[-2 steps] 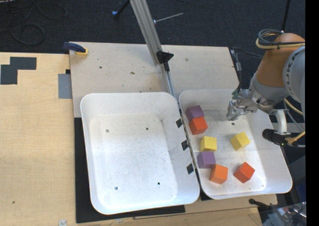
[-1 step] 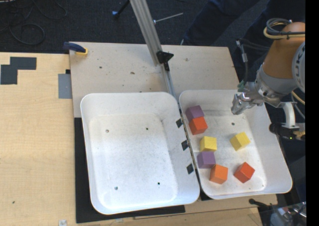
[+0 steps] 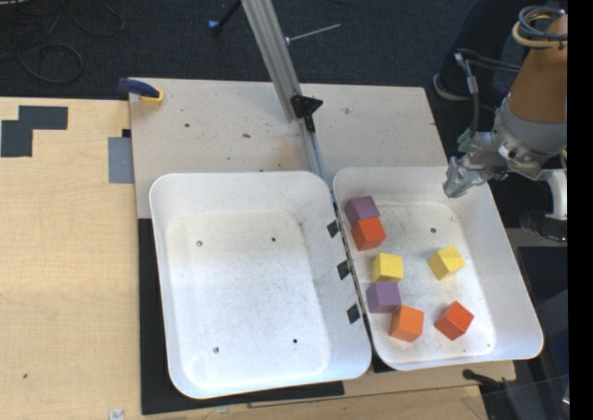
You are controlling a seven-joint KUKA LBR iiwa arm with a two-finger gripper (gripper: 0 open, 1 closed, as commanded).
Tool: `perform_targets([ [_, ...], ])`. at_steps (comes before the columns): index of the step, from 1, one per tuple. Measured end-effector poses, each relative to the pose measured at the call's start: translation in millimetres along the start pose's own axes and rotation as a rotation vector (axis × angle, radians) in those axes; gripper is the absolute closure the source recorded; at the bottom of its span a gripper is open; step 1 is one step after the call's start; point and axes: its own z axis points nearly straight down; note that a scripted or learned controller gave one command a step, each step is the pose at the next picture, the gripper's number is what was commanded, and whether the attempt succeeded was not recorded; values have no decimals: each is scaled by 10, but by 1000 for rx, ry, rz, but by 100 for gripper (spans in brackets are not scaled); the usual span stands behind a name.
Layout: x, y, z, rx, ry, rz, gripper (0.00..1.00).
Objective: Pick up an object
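A robot arm is reaching in from 3 o'clock, its pincer (image 3: 460, 179) hovering over the upper right rim of the right bin (image 3: 505, 251); whether it is open or closed cannot be told. Seven blocks are lying below it toward 7 o'clock. The yellow block (image 3: 447, 261) is sitting nearest, tilted diagonally. A purple block (image 3: 361, 209) is touching a red block (image 3: 369, 232). The left bin (image 3: 176, 214) is sitting alongside on the tabletop (image 3: 222, 121).
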Motion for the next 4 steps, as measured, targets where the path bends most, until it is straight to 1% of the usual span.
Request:
perform_targets([
  [1,467,-147,53,8,4,-3,100],
  [2,989,-351,-80,7,4,-3,100],
  [3,1555,-559,-132,9,4,-4,100],
  [4,2052,-739,-193,9,4,-2,100],
])
